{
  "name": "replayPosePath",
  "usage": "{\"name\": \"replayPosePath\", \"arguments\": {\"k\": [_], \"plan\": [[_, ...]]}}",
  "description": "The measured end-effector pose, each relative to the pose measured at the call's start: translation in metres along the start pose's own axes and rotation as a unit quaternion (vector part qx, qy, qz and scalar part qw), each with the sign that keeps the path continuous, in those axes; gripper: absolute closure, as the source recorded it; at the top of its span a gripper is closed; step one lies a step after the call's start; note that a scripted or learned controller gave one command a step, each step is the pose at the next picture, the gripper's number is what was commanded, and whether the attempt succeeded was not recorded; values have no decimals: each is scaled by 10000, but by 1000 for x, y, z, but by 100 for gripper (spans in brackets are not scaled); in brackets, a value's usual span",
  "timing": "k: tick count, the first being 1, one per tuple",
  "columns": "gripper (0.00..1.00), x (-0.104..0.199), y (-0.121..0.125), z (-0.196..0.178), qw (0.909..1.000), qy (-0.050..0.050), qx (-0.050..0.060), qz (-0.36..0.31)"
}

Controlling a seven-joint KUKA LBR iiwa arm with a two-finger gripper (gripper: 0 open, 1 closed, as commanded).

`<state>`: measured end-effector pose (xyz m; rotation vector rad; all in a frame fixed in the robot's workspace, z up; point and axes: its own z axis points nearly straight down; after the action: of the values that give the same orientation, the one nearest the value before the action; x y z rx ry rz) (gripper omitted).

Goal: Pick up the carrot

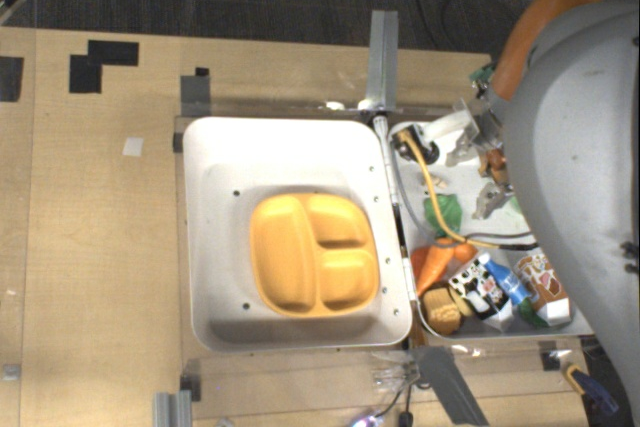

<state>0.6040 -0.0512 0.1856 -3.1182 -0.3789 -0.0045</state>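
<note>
The carrot (pixel 434 265) lies on the floor of the right bin (pixel 458 183), close to that bin's left wall and in its near half. It is orange and tapers toward the near left. A green piece (pixel 446 212) lies just beyond it on the far side. It looks like leafy toy food, though whether it touches the carrot cannot be told. On the carrot's near side sits a tan, bread-like lump (pixel 443 311), just beside it in the bin's near left corner. To the carrot's right lies a small carton with black and white cow patches (pixel 478 286), close against it. A blue item (pixel 511 287) lies further right again, then a brown and white packet (pixel 540 275), with a green and white piece (pixel 553 314) at the near edge.

The pincer (pixel 489 177) hangs over the far half of the right bin, beyond the green piece and well apart from the carrot. Whether it is apart or together cannot be told, and nothing is seen clamped in it. The grey arm (pixel 585 175) covers the right side of that bin, with its orange band (pixel 528 23) at the far end.

The left bin (pixel 220 175) holds a yellow divided plate (pixel 312 252), resting flat toward its near right. Both bins stand on the pale wooden counter (pixel 90 245).
</note>
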Motion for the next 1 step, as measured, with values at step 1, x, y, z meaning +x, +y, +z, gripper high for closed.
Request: {"name": "replayPosePath", "arguments": {"k": [1], "plan": [[0, -19, -51, -125, 9998, 11, 1, 186]]}}
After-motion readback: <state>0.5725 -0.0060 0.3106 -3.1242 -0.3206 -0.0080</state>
